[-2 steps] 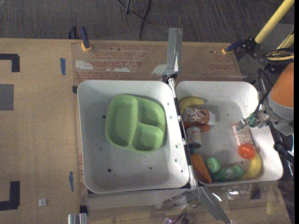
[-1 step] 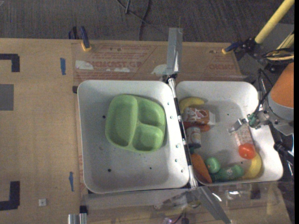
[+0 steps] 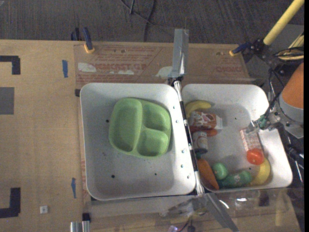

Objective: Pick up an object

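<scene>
The right bin (image 3: pixel 231 98) holds several small items. A yellow banana (image 3: pixel 198 105) lies at its far left, with a red and white packet (image 3: pixel 205 121) and a small can (image 3: pixel 200 141) just below it. Along the near side are an orange carrot (image 3: pixel 207 173), a green round piece (image 3: pixel 220 170), a green bottle-like piece (image 3: pixel 237 179) and a second yellow banana (image 3: pixel 263 172). A red tomato (image 3: pixel 255 156) sits below a clear pinkish packet (image 3: pixel 250 140). My gripper (image 3: pixel 259 123) hangs over the bin's right side, just above that clear packet.
The left bin (image 3: pixel 91 144) bears a green divided plate (image 3: pixel 140 127). A metal bracket (image 3: pixel 179 52) stands at the far end of the seam between the bins. Cables and a yellow pole (image 3: pixel 286 17) crowd the far right.
</scene>
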`<state>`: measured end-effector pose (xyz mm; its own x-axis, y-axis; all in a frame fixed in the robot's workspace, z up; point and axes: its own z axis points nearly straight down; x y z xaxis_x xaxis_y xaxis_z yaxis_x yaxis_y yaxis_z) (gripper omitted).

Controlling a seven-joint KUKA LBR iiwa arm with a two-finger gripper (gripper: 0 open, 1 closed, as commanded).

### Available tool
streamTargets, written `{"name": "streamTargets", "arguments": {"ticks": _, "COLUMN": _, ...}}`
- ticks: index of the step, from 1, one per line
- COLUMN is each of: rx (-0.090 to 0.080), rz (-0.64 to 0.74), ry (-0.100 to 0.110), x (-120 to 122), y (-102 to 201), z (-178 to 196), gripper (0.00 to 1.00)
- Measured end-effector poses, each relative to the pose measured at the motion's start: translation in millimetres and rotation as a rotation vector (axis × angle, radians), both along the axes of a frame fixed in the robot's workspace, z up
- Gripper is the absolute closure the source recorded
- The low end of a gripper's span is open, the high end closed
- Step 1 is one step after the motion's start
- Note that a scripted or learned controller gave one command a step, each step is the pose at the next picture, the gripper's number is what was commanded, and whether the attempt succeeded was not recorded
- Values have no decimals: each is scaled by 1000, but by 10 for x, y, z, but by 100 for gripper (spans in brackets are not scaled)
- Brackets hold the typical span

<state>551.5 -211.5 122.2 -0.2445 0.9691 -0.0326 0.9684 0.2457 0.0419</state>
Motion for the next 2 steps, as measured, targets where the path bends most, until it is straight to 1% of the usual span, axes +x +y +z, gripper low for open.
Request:
{"name": "streamTargets", "arguments": {"ticks": 1, "rx": 0, "rz": 0, "ry": 0, "x": -1, "y": 0, "z": -1, "gripper": 0}}
{"name": "streamTargets", "arguments": {"ticks": 2, "rx": 17, "rz": 97, "ry": 41, "x": -139, "y": 14, "z": -338, "gripper": 0}}
